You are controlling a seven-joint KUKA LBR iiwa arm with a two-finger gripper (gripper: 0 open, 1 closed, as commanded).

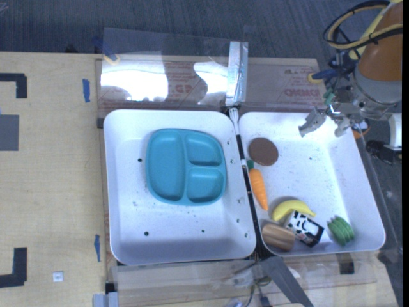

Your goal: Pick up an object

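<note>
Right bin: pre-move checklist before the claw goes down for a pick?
1. Targets present: ok. Carrot, banana, brown disc and green item lie in the right bin.
2. Claw above right bin: ok, at its upper right corner.
3. Claw free of load: ok, nothing between its fingers.
4. Claw over a target: not ok, items lie lower and to the left in the view.
5. Target isolated: ok for brown disc; not ok for banana, crowded by neighbours.
6. Finger opening: cannot tell.
</note>
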